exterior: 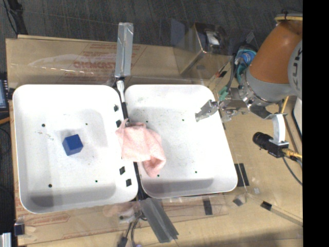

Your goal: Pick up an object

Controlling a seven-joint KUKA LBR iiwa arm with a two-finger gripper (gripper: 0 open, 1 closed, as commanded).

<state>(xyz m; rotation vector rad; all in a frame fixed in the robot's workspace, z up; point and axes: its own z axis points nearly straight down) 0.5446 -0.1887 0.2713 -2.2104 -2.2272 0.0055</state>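
The gripper (205,110) hangs over the right bin (205,153), its grip unreadable. A pink cloth (141,147) drapes that bin's left edge. 1 blue cube (72,144) sits in the left bin (31,138).

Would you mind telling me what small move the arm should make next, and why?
Probably move the gripper left and toward the camera, to above the pink cloth. The gripper sits over the right bin's far right corner with nothing in it, while the cloth lies bunched at that bin's left edge, nearer than the blue cube in the left bin.
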